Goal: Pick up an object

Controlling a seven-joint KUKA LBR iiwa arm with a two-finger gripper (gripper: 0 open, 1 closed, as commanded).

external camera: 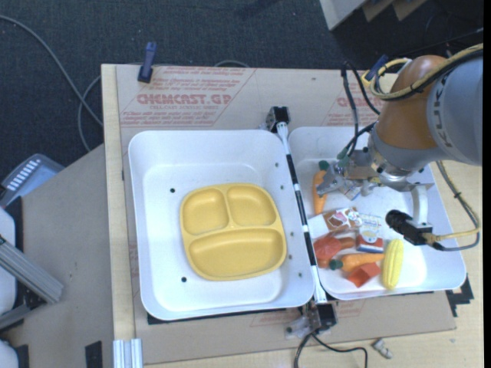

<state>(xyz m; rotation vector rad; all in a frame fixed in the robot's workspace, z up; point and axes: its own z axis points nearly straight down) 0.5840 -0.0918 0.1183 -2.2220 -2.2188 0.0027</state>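
My gripper hangs low over the back left part of the right bin, below the grey and orange wrist. Just left of it lies a small orange toy piece, with a green bit behind; I cannot tell whether the gripper touches either. Toward the front lie a white and brown packet, a red-orange piece, an orange and red piece and a yellow corn cob.
The left bin holds a yellow divided plate. A black clip rail runs between the bins. A black cylinder with a cable hangs from the arm over the right bin. A blue clip lies at the bench's back left.
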